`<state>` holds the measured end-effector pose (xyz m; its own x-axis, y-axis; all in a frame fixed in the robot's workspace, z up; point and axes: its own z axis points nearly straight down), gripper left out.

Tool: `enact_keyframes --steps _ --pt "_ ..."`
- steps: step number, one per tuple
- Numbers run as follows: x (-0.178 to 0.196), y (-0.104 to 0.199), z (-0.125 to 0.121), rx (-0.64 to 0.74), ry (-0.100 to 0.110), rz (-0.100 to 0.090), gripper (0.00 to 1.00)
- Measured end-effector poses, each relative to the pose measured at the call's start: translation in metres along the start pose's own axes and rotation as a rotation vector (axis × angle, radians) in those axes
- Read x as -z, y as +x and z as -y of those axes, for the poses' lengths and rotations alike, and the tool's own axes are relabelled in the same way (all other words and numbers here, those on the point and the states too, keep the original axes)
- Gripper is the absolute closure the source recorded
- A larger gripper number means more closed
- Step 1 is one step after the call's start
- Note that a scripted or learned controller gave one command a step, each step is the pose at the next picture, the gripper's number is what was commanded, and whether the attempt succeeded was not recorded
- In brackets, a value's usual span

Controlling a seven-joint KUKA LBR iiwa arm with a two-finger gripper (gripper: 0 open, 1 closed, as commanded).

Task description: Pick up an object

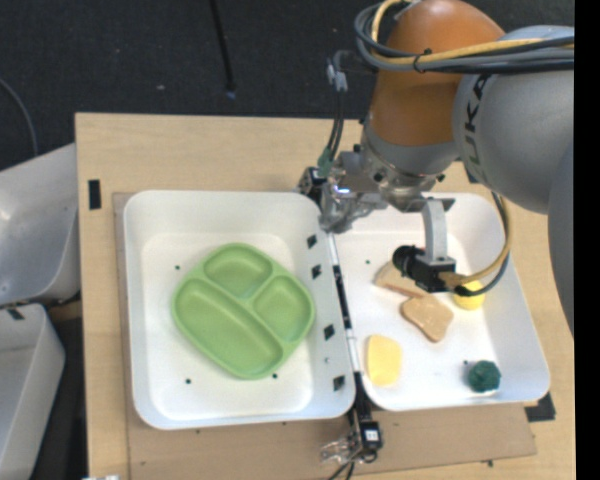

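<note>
The green tray [243,309] looks like smooth, matt plastic. The 2 white bins [145,388] look like smooth plastic too. The bench [200,133] looks like pale wood. The orange band [425,63] at upper right is shiny.

Green divided plate [243,310]; pale yellow piece [384,359]; tan toast [427,316]; dark green ball [483,375].

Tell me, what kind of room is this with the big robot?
Probably a robot lab, not a real kitchen. A big grey and orange arm reaches over two white bins on a wooden bench, and the things inside look like toys: a green divided plate and pretend toast.
</note>
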<state>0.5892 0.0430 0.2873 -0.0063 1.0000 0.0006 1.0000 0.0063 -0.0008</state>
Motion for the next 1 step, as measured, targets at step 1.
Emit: enact_keyframes --steps 1 --pt "-0.0078 0.038 0.0226 0.0 0.001 0.0 1.0"
